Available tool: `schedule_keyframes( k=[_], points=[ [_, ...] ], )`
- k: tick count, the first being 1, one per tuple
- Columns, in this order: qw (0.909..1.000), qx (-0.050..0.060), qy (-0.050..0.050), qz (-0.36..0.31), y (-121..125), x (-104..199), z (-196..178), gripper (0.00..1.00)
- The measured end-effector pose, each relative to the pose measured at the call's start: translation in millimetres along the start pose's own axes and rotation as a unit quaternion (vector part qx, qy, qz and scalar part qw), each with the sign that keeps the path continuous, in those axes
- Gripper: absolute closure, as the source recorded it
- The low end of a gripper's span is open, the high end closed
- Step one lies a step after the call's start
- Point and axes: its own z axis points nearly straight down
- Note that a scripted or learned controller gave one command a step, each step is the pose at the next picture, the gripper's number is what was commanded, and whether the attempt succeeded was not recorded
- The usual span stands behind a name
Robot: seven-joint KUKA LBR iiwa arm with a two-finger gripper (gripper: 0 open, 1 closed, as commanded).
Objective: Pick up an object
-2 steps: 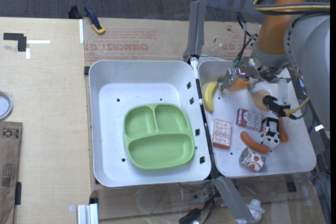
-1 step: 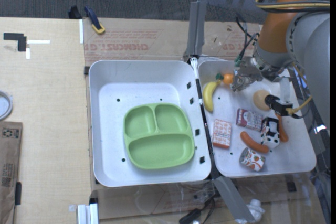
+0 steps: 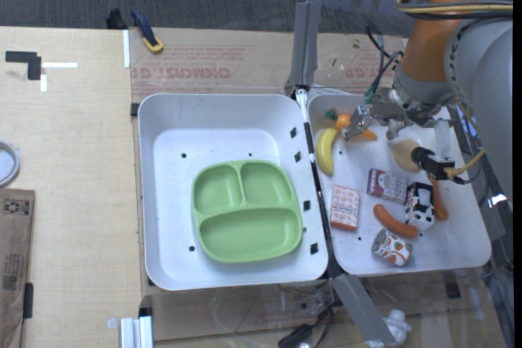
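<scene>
My gripper [image 3: 360,124] hangs low over the far left part of the right bin [image 3: 469,253], above a small orange piece [image 3: 365,135] and next to another orange bit [image 3: 342,121]. A yellow banana [image 3: 326,151] lies along the bin's left wall just below it. Further right and nearer are a tan round object [image 3: 405,152], a maroon box [image 3: 387,185], a red and white box [image 3: 345,208], a sausage [image 3: 395,221], a black and white cow toy [image 3: 420,204] and a patterned cup [image 3: 391,247]. Nothing is visibly held.
The left bin [image 3: 163,175] holds a green divided plate [image 3: 247,210]. The arm's orange band [image 3: 432,45] and grey body cover the right bin's far right corner. A blue and yellow clamp [image 3: 145,32] lies on the cardboard behind the bins.
</scene>
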Motion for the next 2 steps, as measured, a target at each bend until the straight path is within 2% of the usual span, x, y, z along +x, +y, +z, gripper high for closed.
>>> schedule_keyframes(
  k=[1, 2],
  points=[
    [1.0000, -0.001, 0.000, 0.001, 0.1, -1.1, -9.7, 1.00],
    [1.0000, -0.001, -0.001, 0.000, 0.1, -1.1, -9.6, 0.00]
  ],
)
